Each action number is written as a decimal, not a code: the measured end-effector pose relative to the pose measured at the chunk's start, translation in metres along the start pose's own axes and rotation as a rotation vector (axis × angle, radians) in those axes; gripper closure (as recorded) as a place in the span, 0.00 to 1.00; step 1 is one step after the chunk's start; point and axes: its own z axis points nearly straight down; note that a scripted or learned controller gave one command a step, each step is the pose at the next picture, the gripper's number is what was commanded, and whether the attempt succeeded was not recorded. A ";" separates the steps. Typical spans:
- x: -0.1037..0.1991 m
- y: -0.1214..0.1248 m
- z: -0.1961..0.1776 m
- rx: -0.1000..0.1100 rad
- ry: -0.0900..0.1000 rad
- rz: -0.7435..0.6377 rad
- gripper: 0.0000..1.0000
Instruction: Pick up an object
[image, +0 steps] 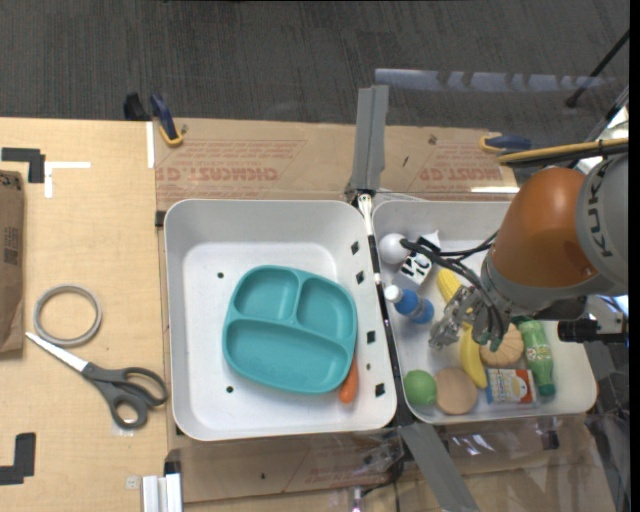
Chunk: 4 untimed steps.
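My gripper (467, 328) hangs low in the right bin (575, 402), under the orange wrist band. It is open, with its fingers on either side of the upper part of a yellow banana (472, 362), and nothing is held. Close around it lie a yellow corn cob (449, 284), a blue bottle (412, 306), a round tan biscuit (507, 349), a green bottle (538, 357), a small juice carton (508, 385), a green lime (421, 387) and a tan ball (457, 391). A white and black object (408, 252) rests in the bin's far left corner.
The left bin (190, 300) holds a teal divided plate (290, 330) with an orange carrot (349, 384) at its near right edge. On the bench to the left lie scissors (110, 382) and a tape roll (67, 314). The arm covers the right bin's far right part.
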 end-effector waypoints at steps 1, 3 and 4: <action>0.017 0.072 -0.092 -0.001 -0.002 0.136 1.00; -0.060 0.149 -0.199 0.000 -0.004 0.405 1.00; -0.057 0.045 -0.091 0.001 -0.001 0.344 1.00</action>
